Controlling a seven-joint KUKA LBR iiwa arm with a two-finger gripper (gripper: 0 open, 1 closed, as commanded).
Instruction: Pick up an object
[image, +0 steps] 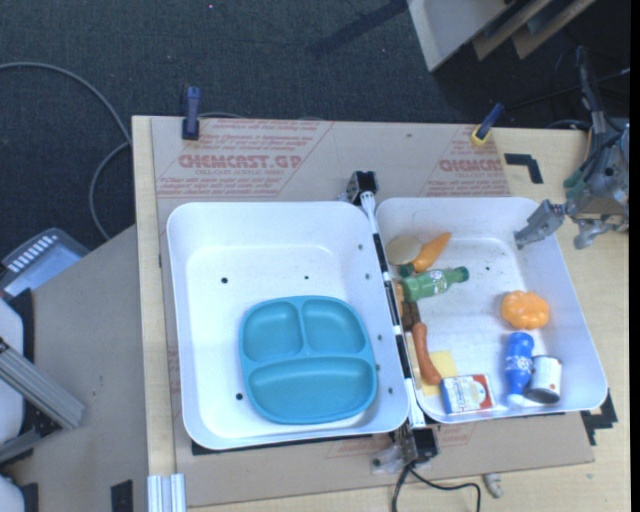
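a single fixed camera looks down at a slant from above the bench (300, 150), far enough back to take in both the left bin (200, 260) and right bin (560, 290), with dark floor beyond the bench.

Orange toy carrot (433, 251) and green bottle (436, 284) at right bin's left side, orange fruit (525, 310) mid-right, blue can (517, 364), small carton (466, 393) along front.

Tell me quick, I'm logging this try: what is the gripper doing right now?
Gripper: above the far right corner of the right bin, nothing visibly held; open or shut cannot be told.
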